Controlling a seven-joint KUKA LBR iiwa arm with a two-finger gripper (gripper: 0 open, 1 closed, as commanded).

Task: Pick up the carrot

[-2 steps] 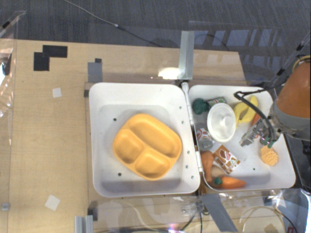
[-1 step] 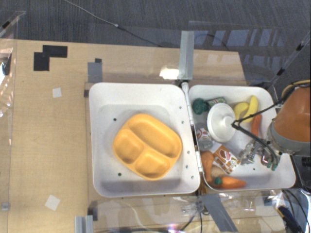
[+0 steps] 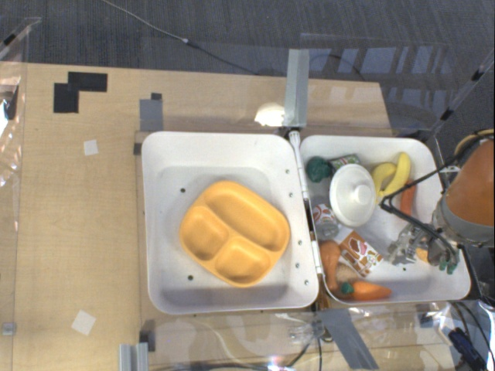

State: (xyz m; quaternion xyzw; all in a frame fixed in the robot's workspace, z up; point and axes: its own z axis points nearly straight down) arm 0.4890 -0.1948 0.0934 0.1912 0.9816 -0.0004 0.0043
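The carrot [image 3: 370, 290] is orange with a green stub at its left end. It lies flat along the front edge of the right bin [image 3: 441, 280]. My gripper [image 3: 410, 246] hangs low over the right part of that bin, above and to the right of the carrot and apart from it. Nothing shows in its grasp. The arm's orange band [image 3: 473, 195] is at the view's right edge.
The right bin also holds a second orange piece [image 3: 330, 261], a snack packet [image 3: 360, 253], a can [image 3: 326, 219], a white bowl [image 3: 353, 192], a banana [image 3: 393, 175], a red-orange item [image 3: 407, 201] and a green object [image 3: 317, 168]. A yellow divided plate [image 3: 234, 232] lies in the left bin [image 3: 166, 207].
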